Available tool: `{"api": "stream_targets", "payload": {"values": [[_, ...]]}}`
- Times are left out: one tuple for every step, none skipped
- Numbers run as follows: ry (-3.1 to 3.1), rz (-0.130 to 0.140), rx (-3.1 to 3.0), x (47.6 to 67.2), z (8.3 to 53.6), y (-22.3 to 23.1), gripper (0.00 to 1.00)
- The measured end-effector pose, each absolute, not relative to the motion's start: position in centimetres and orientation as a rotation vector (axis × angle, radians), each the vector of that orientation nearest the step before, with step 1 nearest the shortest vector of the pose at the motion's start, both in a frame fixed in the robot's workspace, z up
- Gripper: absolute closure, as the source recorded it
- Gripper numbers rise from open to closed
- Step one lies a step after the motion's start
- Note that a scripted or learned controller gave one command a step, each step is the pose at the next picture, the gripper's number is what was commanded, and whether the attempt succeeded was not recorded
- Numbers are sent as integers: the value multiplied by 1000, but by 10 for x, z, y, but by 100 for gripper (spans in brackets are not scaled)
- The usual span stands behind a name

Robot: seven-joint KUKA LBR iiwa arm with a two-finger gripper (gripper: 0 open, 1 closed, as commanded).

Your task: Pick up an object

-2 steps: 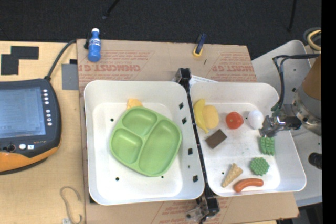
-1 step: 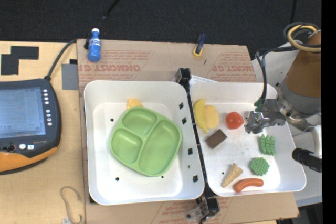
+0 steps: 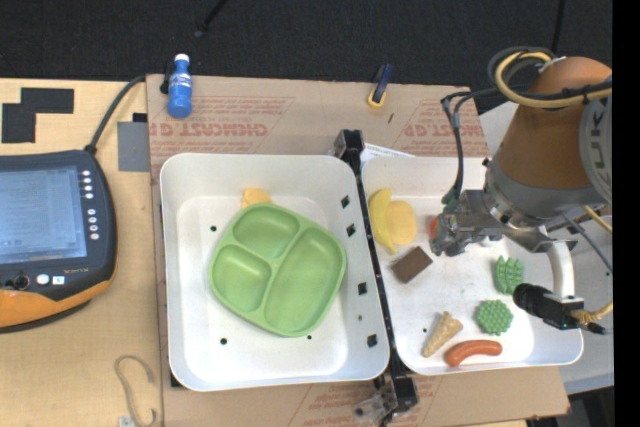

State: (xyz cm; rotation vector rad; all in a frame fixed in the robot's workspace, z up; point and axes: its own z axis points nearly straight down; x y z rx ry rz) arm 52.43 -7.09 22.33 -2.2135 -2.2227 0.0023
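A red sausage (image 3: 473, 351) lies at the right bin's (image 3: 560, 353) front edge, with one cone (image 3: 441, 333), two green studded pieces (image 3: 493, 316) and one brown block (image 3: 411, 264) behind it. The gripper (image 3: 452, 237) hangs just right of the yellow banana (image 3: 390, 220). Whether its fingers are parted cannot be told; something red beside them is mostly hidden.

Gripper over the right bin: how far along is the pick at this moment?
Done: the grey arm's two-finger gripper is down inside the right shallow white bin. In hand: it sits low beside the flat brown block and the yellow banana-shaped toy, but nothing is visibly between its fingers. Left: grasping and lifting something. The orange sausage toy and green spiky balls lie untouched.
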Motion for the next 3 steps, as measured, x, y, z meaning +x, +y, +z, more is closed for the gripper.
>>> {"api": "stream_targets", "payload": {"values": [[-2222, 4, -2214, 532, 214, -23, 100], [-2225, 1, -2214, 543, 229, 33, 100], [-2224, 2, -2215, 548, 237, 80, 100]]}}
